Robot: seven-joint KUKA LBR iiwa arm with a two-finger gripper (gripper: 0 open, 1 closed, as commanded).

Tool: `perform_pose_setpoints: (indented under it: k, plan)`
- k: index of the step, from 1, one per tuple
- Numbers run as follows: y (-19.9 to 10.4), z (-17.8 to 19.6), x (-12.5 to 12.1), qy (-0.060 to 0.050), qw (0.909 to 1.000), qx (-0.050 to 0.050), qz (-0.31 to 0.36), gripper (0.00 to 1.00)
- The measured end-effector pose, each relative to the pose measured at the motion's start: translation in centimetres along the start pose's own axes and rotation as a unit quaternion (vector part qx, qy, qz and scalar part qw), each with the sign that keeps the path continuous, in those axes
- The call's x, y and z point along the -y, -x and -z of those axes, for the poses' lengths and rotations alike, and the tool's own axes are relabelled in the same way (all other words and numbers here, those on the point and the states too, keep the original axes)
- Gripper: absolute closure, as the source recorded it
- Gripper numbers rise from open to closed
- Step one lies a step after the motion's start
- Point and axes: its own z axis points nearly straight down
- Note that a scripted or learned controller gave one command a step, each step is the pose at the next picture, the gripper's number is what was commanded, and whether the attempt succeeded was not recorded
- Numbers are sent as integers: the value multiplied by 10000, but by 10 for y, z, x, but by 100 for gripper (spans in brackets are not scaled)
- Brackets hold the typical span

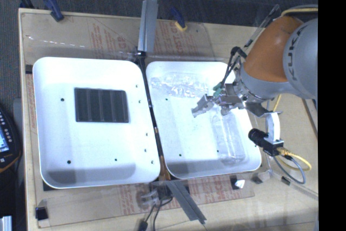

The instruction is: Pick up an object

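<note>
**Arm over the right bin, clear objects below it**

Nearest the camera, at the bench's front edge, a grey metal bracket (181,200) lies below the gap between the bins. Just beyond it, in the right bin (186,167), a clear plastic bottle (228,138) lies lengthwise along the bin's right side, its transparent body faint against the white floor and its far end reaching up under the gripper. The left bin (54,165) holds a dark ribbed rectangular block (101,105), lying flat towards its middle and well apart from everything else.

Farther back in the right bin, a crumpled piece of clear, glinting plastic (175,85) rests near the far wall.

The gripper (208,104) hangs low over the right bin, between the crumpled plastic and the bottle, with the grey arm and its orange band (270,54) coming in from the right. Whether it is spread or pressed together cannot be told from this angle, nor whether it touches either clear object.
</note>
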Motion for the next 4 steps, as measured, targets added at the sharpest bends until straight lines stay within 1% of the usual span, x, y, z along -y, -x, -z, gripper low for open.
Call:
perform_pose_setpoints:
  k: [1, 2, 3, 4]
  plan:
    - [31, 57, 15, 33, 9994, 14, 356, 0]
    - [13, -25, 14, 3, 9988, 6, 481, 0]
    - [36, 39, 27, 27, 9990, 16, -449, 0]
    - [30, 84, 49, 37, 9999, 17, 96, 0]
